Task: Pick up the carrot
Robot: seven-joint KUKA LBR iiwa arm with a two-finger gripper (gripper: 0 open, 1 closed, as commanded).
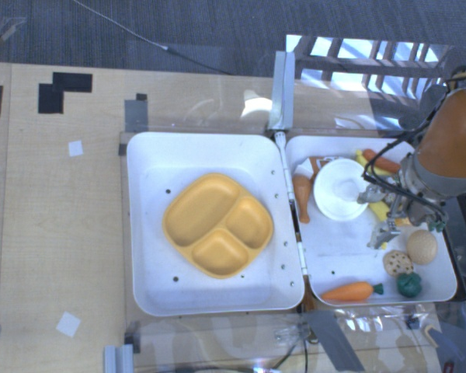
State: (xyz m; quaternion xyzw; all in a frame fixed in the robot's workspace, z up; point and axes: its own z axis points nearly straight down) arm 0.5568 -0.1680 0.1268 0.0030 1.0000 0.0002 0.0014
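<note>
Desk (54,231): pale wood surface carrying two shallow white bins side by side.
Left bin (151,286): white, holds one item.
Right bin (338,263): white, crowded along its far and right sides; open floor in the middle and near the front wall.
Arm (454,142): grey with orange band, reaching in from the right over the right bin's right half.
Yellow divided plate (217,224): three compartments, set at the middle of the left bin.
White bowl (340,189): round, upper middle of the right bin, just left of the pincer.
Carrot (348,291): task item; orange body with green tip pointing right, lying flat along the front wall of the right bin, well apart from the pincer.
Pincer (384,235): metal fingers pointing down beside the bowl; nothing seen between them; how wide they stand cannot be told.
Beige egg-shaped item (422,247): right edge of the right bin.
Cookie (398,263): speckled, just left of the egg shape.
Green item (409,284): front right corner, near the carrot's tip.
Step in hand: approach, by judgement. Travel toward the front wall, align the fingers across the carrot's narrow width, grip mid-body, keep off the wall and the green item.
</note>
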